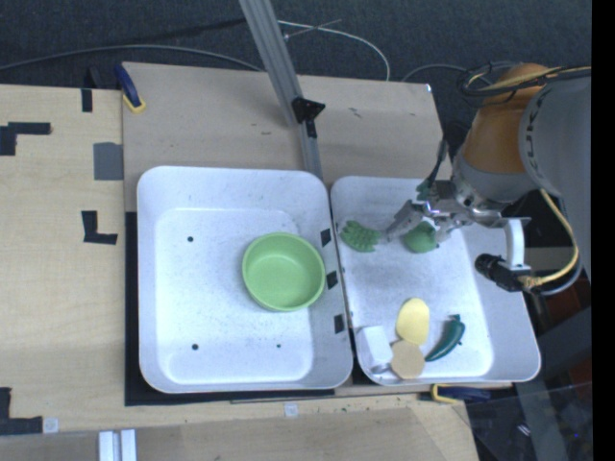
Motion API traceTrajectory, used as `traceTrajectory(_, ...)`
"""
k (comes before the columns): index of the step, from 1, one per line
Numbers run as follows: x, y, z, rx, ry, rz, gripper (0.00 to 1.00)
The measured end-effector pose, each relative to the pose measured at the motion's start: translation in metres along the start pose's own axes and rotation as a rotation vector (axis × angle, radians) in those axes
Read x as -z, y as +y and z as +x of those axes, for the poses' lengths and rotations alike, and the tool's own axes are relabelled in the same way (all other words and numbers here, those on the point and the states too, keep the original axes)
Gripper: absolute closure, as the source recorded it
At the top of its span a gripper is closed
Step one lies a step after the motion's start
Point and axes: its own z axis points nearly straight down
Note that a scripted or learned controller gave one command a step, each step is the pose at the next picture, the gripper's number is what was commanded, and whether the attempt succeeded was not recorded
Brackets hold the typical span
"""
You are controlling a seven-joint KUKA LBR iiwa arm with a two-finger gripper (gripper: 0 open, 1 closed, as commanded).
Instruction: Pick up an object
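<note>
The gripper (411, 222) hangs over the far end of the right bin (509, 349), and its fingers are spread apart with nothing between them. One finger reaches toward a dark green ridged piece (360, 236) lying just beside the bin's left wall; the other sits against a small round green lump (420, 241) at the far middle of the same bin. Toward the near end of that bin lie a yellow egg-shaped piece (413, 320), a tan disc (407, 359) touching it, and a dark green pepper (446, 338) just to their right. A green bowl (283, 272) stands upright in the left bin (173, 257), close to the wall it shares with the right bin
</note>
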Motion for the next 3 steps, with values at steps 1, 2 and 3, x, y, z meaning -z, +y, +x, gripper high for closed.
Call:
traceTrajectory(1,-0.053,0.000,0.001,0.000,-0.002,-0.006,0.00)
traceTrajectory(2,-0.041,0.000,0.002,0.001,0.000,-0.005,1.00)
traceTrajectory(3,0.008,0.003,0.012,0.001,-0.001,-0.012,1.00)
